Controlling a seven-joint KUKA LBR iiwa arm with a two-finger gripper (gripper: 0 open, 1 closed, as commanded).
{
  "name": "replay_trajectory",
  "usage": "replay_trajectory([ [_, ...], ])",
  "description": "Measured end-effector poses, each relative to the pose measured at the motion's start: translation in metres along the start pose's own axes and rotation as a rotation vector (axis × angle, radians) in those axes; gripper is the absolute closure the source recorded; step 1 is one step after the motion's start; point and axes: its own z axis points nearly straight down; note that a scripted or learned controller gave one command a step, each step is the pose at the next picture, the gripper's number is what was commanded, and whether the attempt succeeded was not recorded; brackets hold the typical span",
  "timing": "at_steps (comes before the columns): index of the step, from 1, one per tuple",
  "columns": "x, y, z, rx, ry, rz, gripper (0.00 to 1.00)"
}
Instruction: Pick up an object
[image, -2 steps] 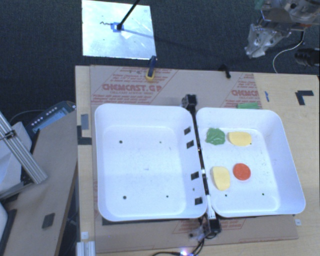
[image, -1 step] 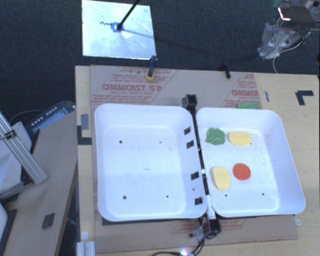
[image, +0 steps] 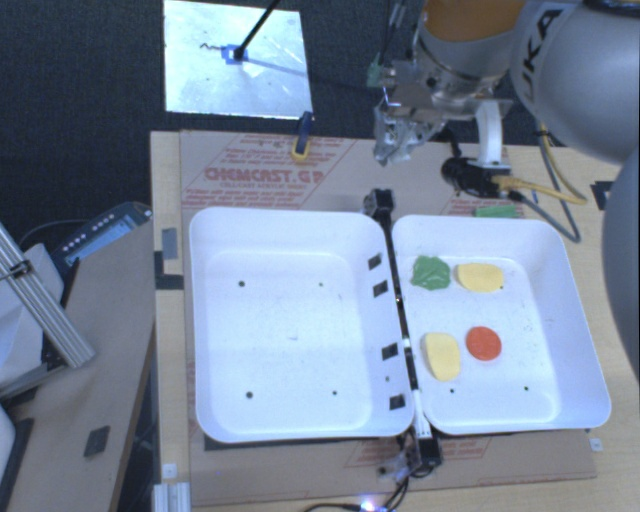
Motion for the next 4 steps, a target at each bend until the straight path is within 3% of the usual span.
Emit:
replay_trajectory([
  [1,0.004,-0.029,-0.140,-0.029,0.001,0.007,1.00],
  [2,-0.046,-0.002,-0.165,-0.019,-0.003,0.015,1.00],
  [3,0.147,-0.008,-0.036,-0.003,0.002,-0.006,1.00],
  [4,0.145,-0.008,-0.069,-0.015,-0.001,0.007,1.00],
])
